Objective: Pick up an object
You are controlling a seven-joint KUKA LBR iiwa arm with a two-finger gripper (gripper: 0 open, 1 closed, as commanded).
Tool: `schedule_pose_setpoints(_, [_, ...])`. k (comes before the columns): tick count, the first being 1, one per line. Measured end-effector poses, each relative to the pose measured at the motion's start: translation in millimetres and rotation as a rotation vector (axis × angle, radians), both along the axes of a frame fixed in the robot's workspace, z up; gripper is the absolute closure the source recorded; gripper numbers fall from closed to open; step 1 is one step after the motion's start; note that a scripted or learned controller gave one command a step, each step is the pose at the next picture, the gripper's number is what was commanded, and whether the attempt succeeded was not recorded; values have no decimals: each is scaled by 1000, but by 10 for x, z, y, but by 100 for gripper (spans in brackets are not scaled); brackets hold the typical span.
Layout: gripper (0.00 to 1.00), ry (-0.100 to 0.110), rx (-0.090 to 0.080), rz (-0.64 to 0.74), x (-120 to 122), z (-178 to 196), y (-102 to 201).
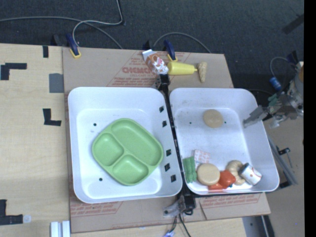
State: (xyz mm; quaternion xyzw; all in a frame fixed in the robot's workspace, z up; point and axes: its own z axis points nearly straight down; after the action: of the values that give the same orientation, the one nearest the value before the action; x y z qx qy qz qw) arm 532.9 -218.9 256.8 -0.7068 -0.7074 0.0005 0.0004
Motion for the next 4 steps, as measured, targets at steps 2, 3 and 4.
schedule_pose_setpoints(2, [0, 1, 0, 1, 741, -871, 371])
schedule_pose_setpoints(3, [0, -5, -2, 1, 1084, -1702, 613])
schedule_pose_setpoints(4, [100, -5, -4, 2, 1085, -1602, 611])
